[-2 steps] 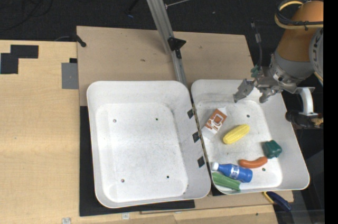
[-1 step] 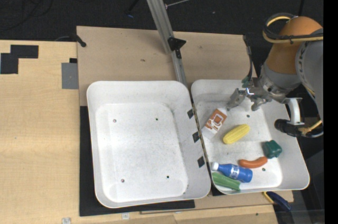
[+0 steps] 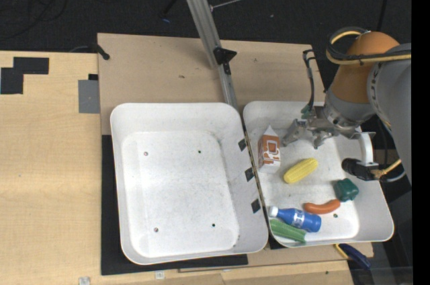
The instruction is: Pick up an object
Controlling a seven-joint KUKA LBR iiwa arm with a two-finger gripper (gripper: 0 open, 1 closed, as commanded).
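Single overhead view, slanted. Two shallow white bins sit side by side on the tabletop [image 3: 54, 163]: left bin [image 3: 131, 117] and right bin [image 3: 376, 226], their inner rims touching along the middle, with small black clips on that shared edge.

Arm [image 3: 366, 75] enters from the right, orange band above the wrist. Gripper [image 3: 310, 132] sits over the far part of the right bin, near its far rim. Fingers [image 3: 293, 134] are spread apart, open, with nothing between them. They point down toward the bin floor; whether they touch it I cannot tell.

Contents of the right bin:
- small white carton with orange print [image 3: 269, 150], near the inner edge, next to the left bin's rim, lying tilted.
- yellow corn cob [image 3: 300, 170], about mid-bin, just beside the carton and near the fingers but apart from them.
- dark green block [image 3: 347, 189], toward the outer right edge.
- orange-red sausage-shaped piece [image 3: 321, 207], near the green block, toward the near edge.
- blue bottle with white cap [image 3: 295, 218], at the near inner corner.
- green cucumber-like piece [image 3: 287, 231], touching the bottle, right at the near rim.

A grey aluminium rail [image 3: 201, 15] runs slantwise from the far side down to the point where the bins meet.
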